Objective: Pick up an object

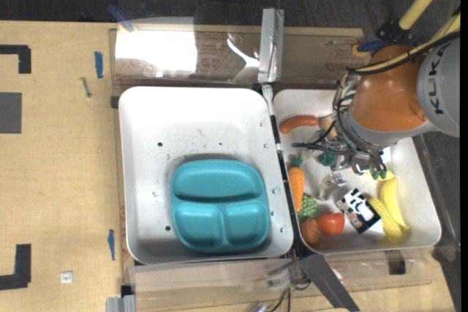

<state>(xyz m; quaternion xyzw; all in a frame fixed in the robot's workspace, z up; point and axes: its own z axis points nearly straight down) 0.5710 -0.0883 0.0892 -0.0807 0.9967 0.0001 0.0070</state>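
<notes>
- Grey and orange arm (387, 95) reaches in from the right and covers the top of the right bin (424, 230).
- Its hand (338, 157) hangs low over that bin, in a mess of wires. I cannot tell if the hand is open or closed, or if it grips a thing.
- 2 white bins sit side by side on the table (51, 179).
- 1 teal tray (219, 204) with 3 parts lies in the left bin (146, 120).
- 1 sausage (298, 123) lies at the top of the right bin, partly hidden by the arm.
- 1 carrot (296, 186) lies by the left wall, just left of the hand.
- 1 red tomato (331, 223) sits near the front, touching a small green thing (308, 207) that is too blurry to name.
- 1 black and white block (358, 210) lies between the tomato and 1 yellow banana (391, 208).
</notes>
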